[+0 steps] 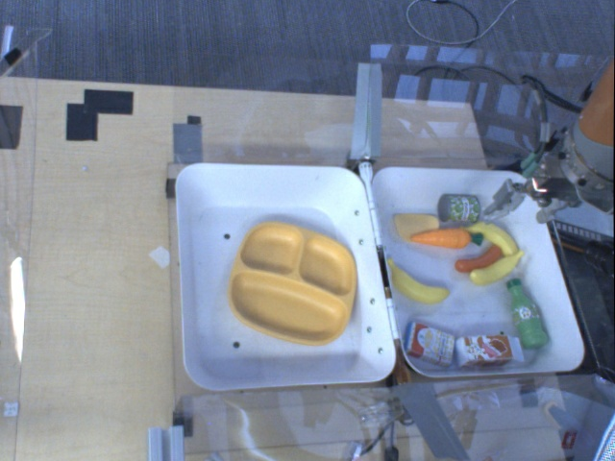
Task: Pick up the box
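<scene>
Fingers [504, 198] stood spread apart and held nothing, hanging over the back right corner of the right bin [573, 346] beside a green can [459, 207]. The gripper [519, 209] hung well apart from the target. Two small red-and-white boxes lay on their sides at the bin's front wall: the left box [430, 342] and the right box [488, 350], end to end and apparently touching. Which one was meant could not be told, and either seemed fair. A green bottle [527, 313] lay just beside the right box, near its far end. A lone banana [418, 286] lay near the left box, toward the back. A carrot [442, 239] and two more bananas [500, 255] sat mid-bin, between the gripper and the boxes. The left bin [197, 257] held a yellow divided tray [293, 281]. Judgement: the arm would need to travel forward above the clutter rather than through it, then descend straight down. The fingers should straddle a box across its short side, not its length. The left box looked the cleaner pick, its outer end lying away from the bottle. Risks noted: the front wall might block one finger, the neighbouring box could be pinched along with the chosen one, and a flat-lying carton may slide instead of seating.
</scene>
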Robot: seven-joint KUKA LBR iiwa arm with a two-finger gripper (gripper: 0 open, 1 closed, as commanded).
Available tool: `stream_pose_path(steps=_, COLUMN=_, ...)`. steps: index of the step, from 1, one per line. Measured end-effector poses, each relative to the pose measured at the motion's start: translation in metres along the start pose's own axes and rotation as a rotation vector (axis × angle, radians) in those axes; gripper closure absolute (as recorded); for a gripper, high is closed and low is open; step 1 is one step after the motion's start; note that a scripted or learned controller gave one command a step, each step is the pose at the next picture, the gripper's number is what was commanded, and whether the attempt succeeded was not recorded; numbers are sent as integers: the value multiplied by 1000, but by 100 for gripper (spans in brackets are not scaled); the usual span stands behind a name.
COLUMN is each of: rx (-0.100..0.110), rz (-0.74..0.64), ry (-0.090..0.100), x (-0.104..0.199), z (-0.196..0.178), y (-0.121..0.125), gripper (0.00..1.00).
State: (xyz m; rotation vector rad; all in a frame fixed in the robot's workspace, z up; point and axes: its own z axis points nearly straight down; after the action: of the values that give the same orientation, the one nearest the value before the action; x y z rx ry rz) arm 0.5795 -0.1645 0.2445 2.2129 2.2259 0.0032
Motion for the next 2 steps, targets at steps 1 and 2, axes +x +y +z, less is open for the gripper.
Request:
stream_pose_path(steps=1, rx=2, rz=109, ry=0, x=13, z=111, y=-73, gripper=0)
stream_pose_path(steps=2, rx=-1, rz=238, ry=1, x=42, z=74, y=-85, gripper=0)
